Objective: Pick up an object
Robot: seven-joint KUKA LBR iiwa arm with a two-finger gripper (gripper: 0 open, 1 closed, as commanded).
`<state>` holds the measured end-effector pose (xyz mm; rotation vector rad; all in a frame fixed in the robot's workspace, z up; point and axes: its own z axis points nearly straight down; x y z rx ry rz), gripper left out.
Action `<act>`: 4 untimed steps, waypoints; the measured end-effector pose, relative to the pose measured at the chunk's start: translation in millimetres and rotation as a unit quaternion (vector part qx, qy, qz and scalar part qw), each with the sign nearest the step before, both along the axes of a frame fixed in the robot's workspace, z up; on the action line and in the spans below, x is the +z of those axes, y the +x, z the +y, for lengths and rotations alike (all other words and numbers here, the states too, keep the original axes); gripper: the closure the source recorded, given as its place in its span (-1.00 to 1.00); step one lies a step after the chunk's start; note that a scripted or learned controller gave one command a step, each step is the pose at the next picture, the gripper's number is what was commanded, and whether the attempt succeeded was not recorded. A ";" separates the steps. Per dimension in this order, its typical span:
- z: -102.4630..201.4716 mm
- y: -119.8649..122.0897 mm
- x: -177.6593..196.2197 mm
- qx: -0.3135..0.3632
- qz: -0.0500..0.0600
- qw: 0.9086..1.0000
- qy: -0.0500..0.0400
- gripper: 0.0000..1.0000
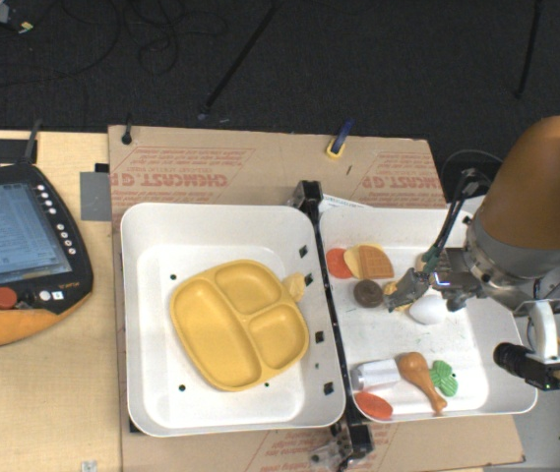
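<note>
My gripper (pixel 409 293) hangs low over the middle of the right bin (pixel 486 362), reaching in from the right under the orange-banded wrist. A white egg-shaped piece (pixel 427 311) lies right under and beside it, partly covered. A round brown piece (pixel 367 292) sits just left of the gripper. Farther left are a tan waffle-like piece (pixel 370 262) and a red slice (pixel 337 262). Near the bin's front lie a brown drumstick (pixel 422 375), a green piece (pixel 444 377), a white cylinder (pixel 376 372) and a red piece (pixel 374 406).
The left bin (pixel 152 264) holds a yellow divided plate (pixel 240 323). A black divider rail (pixel 324 303) runs between the bins. A teach pendant (pixel 19 254) lies on the bench at far left. Black hardware (pixel 528 360) sits at the right bin's right edge.
</note>
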<state>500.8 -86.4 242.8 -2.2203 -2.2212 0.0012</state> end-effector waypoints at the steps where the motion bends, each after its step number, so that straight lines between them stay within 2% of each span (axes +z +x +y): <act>1: 8.0 -1.1 -62.8 0.001 0.004 1.000 0.001 -1.00; 2: 3.8 2.4 -123.9 0.000 0.004 1.000 0.001 -1.00; 3: 5.6 1.8 -157.0 0.000 0.002 1.000 0.000 -1.00; 4: 3.0 1.4 -145.8 -0.005 0.002 1.000 0.000 1.00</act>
